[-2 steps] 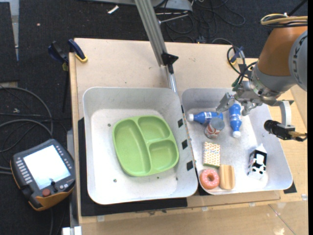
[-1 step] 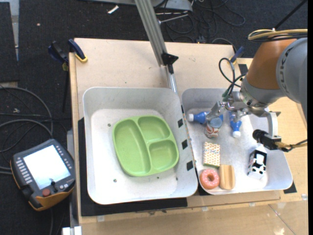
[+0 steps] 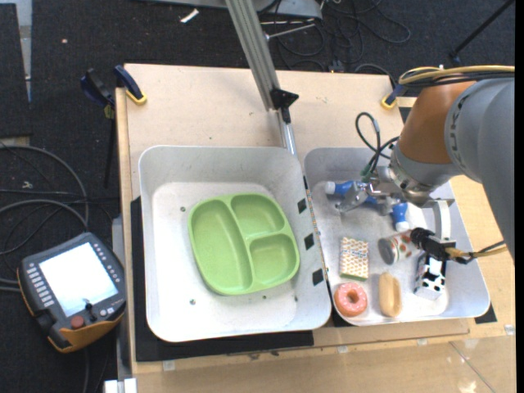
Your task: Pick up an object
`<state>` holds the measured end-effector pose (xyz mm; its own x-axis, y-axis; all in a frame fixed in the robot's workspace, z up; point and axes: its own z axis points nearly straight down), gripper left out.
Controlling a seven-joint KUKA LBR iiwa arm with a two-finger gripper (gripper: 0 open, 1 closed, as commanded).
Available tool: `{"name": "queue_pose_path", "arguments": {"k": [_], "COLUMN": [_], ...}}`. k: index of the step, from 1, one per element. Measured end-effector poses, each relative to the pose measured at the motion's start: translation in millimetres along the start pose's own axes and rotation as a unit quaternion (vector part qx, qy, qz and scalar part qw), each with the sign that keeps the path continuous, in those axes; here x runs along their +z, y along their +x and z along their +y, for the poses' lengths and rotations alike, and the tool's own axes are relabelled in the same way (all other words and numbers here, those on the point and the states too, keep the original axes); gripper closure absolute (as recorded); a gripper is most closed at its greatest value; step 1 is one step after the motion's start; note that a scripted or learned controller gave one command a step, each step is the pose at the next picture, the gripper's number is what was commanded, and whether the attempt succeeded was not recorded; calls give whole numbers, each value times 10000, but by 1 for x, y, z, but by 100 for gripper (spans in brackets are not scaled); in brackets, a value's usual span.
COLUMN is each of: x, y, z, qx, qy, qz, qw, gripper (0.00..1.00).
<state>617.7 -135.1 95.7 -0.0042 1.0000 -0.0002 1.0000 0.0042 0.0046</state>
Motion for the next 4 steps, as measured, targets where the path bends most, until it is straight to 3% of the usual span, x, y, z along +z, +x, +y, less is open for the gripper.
{"name": "queue_pose_path", "arguments": {"k": [1, 3, 4], "x": [-10, -108, -110], "y": [-1, 9, 63], "z": [-2, 3, 21], "qx": [19, 6, -20], "qy": [16, -4, 7], "qz": [0, -3, 6], "qw": [10000, 10000, 10000], "gripper": [100, 100, 100]}}
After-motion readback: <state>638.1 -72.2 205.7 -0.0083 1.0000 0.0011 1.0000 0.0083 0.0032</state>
